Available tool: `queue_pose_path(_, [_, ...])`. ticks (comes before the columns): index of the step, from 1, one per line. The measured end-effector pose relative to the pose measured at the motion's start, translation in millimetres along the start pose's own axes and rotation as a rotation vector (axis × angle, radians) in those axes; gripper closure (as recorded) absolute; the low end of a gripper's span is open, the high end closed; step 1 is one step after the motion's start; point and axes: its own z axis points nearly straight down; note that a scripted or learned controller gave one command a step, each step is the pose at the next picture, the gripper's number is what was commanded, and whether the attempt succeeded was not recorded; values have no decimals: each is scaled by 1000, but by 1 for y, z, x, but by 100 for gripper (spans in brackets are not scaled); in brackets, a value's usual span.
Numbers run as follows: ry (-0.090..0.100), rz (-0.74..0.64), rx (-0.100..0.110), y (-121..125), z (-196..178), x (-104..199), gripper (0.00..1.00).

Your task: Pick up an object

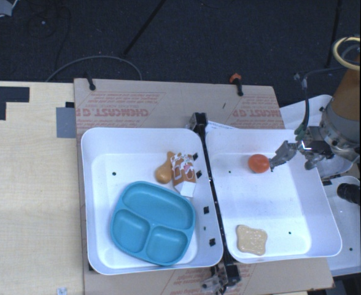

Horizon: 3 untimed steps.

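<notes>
Over the right bin: gripper [277, 160] hangs low, coming in from the right, its tips just beside the red ball [259, 163].
Jaws: cannot tell from this slanted view whether they are spread or closed; nothing is visible between them.
Red ball: lies in the right bin [328, 226], toward the back, on the bare white floor, well apart from the beige cookie [252, 239] at the front.
Left bin [97, 165]: holds a blue divided plate [151, 222], and behind it a brown pear-shaped piece [164, 171] touching a small printed packet [183, 168].
Handling, as a guess: the ball looks small, light, smooth and round, so it may roll or squirt out if pinched off-centre.
Where to hold: across its widest middle, one finger each side, closing gently.
Risk: a nudge from the tips could send it rolling toward the wall.
</notes>
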Motion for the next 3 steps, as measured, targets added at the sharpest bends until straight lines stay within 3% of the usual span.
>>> queue_pose_path(2, [2, 1, 6, 6, 104, -13, 0])
queue_pose_path(3, [3, 1, 8, -3, 165, -12, 0])
